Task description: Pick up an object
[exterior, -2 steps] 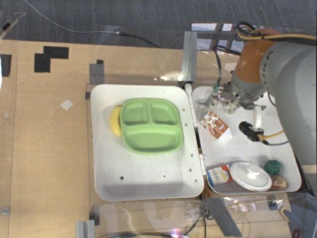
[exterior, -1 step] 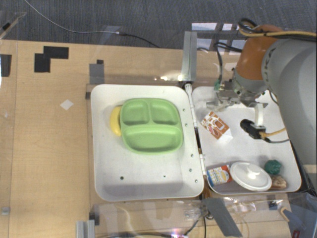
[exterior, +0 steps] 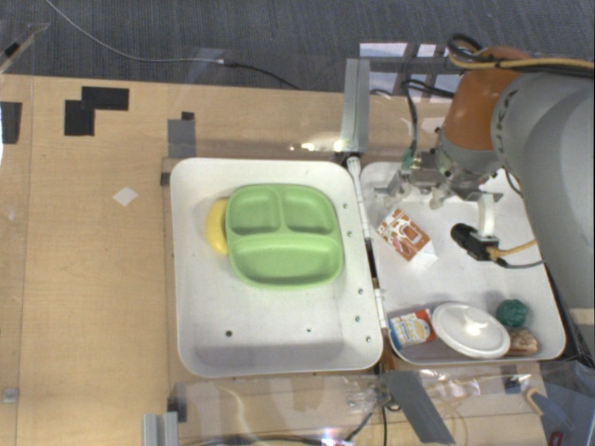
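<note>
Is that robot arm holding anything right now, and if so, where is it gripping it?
It cannot be told. The gripper hangs over the far end of the right bin, above and apart from the red and white packet, with nothing visibly in its grasp.

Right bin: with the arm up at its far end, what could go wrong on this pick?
The gripper hangs at the right bin's far wall, risking a scrape. The nearest item, the snack packet, lies flat, so it may slip. The white bowl, yogurt cup and green ball crowd the near edge.
</note>
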